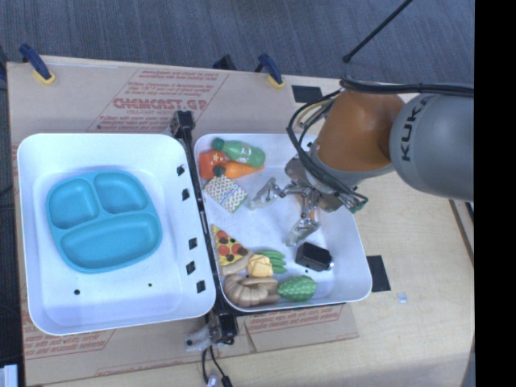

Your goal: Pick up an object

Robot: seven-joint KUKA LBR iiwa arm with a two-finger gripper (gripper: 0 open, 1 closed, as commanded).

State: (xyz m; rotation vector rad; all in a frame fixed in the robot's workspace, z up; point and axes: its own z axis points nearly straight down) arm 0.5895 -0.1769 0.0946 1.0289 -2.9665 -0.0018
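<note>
My gripper [284, 210] hangs over the middle of the right bin [347, 240], below the orange wrist band. Its two metal fingers [264, 193] are spread apart over bare bin floor, open, with nothing between them. A black block [313, 256] lies just in front of the lower finger. To the left of the gripper sits a checkered packet [224, 192]. At the back left of the bin lie a green bottle [239, 151] and a red and orange vegetable [219, 166].
Along the right bin's front edge lie a pizza slice [228, 247], a yellow and green item [266, 263], a tan pastry [246, 291] and a green bumpy piece [297, 289]. The left bin [48, 297] holds a blue divided plate [103, 220].
</note>
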